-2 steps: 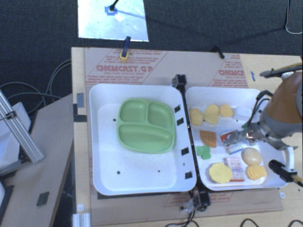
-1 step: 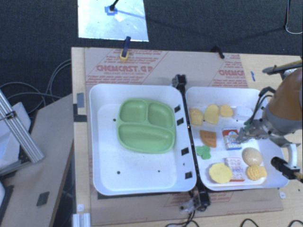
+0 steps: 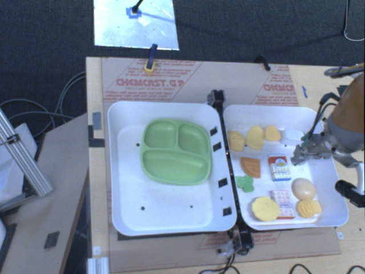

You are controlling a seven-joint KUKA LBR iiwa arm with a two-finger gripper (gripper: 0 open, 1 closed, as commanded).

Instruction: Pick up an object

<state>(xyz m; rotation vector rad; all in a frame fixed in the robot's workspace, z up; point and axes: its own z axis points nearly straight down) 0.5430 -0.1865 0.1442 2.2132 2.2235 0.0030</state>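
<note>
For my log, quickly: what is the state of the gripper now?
Gripper: above the right bin, beside the small red-and-white box; open or closed cannot be told.

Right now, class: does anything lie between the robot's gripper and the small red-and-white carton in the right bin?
Nothing visible does. The gripper hovers just right of the small red-and-white carton, with bare white bin floor between them.

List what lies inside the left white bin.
The left bin holds one thing: a green divided plate with three compartments, lying flat. Small dark marks dot the bin's floor. Whatever is beneath the plate is covered.
</note>
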